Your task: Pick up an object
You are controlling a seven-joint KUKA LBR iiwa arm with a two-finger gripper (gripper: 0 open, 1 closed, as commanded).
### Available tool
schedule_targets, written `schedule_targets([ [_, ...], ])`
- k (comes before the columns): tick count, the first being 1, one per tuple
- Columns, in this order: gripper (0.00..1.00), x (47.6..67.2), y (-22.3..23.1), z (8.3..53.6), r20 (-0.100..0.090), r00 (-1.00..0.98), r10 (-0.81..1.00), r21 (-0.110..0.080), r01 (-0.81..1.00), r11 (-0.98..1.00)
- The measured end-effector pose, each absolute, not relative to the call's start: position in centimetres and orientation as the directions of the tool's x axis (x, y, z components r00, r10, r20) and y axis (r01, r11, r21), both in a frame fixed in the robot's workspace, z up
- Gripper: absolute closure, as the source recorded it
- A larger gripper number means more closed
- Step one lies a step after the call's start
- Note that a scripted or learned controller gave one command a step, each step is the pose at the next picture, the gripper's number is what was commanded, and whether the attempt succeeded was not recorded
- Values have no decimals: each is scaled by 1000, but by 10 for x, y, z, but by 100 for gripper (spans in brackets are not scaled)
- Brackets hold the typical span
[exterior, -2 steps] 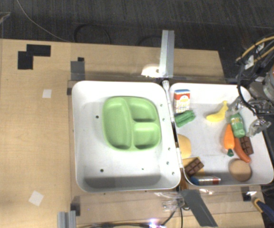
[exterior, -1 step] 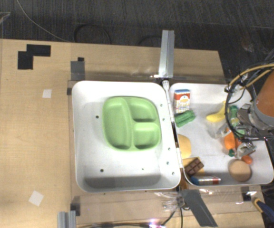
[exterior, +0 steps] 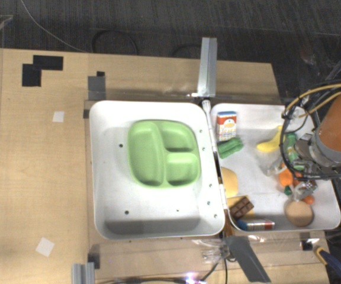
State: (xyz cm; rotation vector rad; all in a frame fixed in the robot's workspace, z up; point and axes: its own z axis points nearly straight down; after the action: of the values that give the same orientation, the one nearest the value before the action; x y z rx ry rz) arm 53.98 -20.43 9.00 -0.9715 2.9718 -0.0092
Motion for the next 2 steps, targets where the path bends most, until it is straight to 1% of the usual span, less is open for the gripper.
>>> schedule_targets([
  [1,0,511,-204,90,-16,-877,-480,-13,-480,877],
  [2,0,512,-161,91,-13,-739,-674,-19,-674,739],
])
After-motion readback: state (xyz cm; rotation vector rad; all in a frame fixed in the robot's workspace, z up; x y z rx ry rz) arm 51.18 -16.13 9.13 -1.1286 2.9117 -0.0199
